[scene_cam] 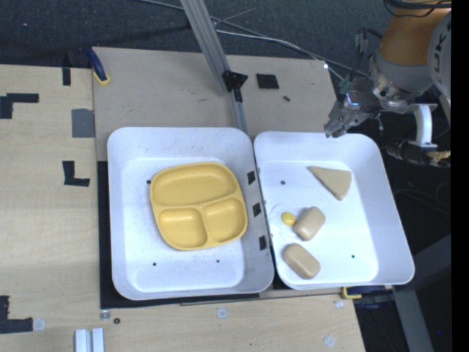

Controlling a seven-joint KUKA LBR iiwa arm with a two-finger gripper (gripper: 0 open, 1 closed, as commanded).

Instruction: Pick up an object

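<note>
In the right bin (366, 160) lie a tan wedge-shaped piece (332, 179), a tan oval lump (309, 223), a second tan oval lump (301, 260) and a small yellow ball (288, 218). My gripper (338, 123) hangs above the back edge of the right bin, up and to the right of the wedge, with nothing visible between its fingers. The orange-banded wrist (410, 35) rises behind it at the top right.
The left bin (124, 196) holds a yellow divided plate (198, 204). A slanted metal post (209, 35) stands behind the bins. Cables run across the bench top near the arm.
</note>
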